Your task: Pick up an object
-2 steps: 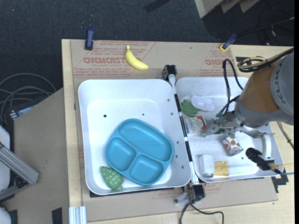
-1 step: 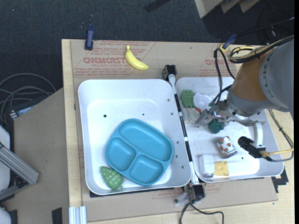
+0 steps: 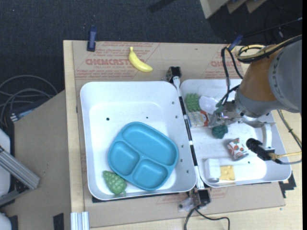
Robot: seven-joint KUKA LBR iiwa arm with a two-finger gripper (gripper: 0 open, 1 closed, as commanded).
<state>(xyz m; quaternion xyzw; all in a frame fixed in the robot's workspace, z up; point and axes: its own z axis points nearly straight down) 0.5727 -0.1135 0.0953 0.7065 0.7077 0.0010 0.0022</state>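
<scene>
Dark teal object (image 3: 219, 131) lies on the floor of the right bin (image 3: 268, 177), just below the gripper (image 3: 222, 118) as my camera sees it. Its upper edge meets the gripper's tip in the picture. I cannot tell whether the two actually touch, nor whether the gripper is released or clenched.

Working outward from the gripper, in view directions:
- Just to its left is a small red-orange piece (image 3: 204, 117).
- Up and to its left is a crumpled white piece (image 3: 207, 102). Past that, a green knobbly lump (image 3: 192, 102) sits near the bin's left wall.
- Down and to its right, near the teal object but apart from it, is a small red-and-white object (image 3: 236, 149).
- Further down are a white block (image 3: 212, 168) and a yellow square (image 3: 227, 173), side by side by the near wall.

The arm (image 3: 261, 80) comes in from the gripper's upper right, orange band showing.

Well left of the gripper is the left bin (image 3: 96, 99), which holds a blue divided plate (image 3: 141, 155). A second green lump (image 3: 114, 182) sits at the plate's lower-left edge.

Far up and left of the gripper, on the bare bench outside both bins, lies a banana (image 3: 139, 61).
</scene>
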